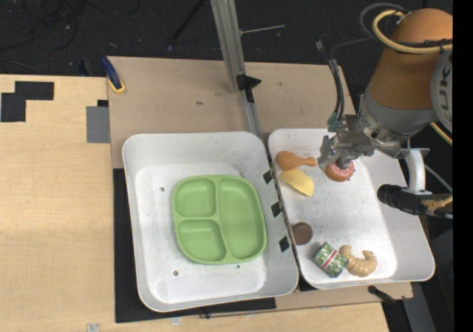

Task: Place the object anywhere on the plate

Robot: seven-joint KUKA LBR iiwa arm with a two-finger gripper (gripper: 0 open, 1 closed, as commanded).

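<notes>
- Two white bins (148,168) sit side by side on the bench.
- Can't tell what the gripper (337,154) is doing: it's right over the pink donut-ish toy (341,171) in the right bin.
- Drumstick (294,161) and yellow wedge (299,184) lie just beside, so I'd descend straight and avoid nudging them.
- Green plate (219,219) waits in the left bin.

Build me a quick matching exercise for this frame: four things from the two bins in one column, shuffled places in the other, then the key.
1. green plate
2. chicken drumstick
3. brown disc
4. green can

A. right bin, near the divider, below the yellow piece
B. left bin, centre
C. right bin, bottom, beside the croissant
D. right bin, top left, left of the gripper

Pairs: 1-B, 2-D, 3-A, 4-C
</notes>
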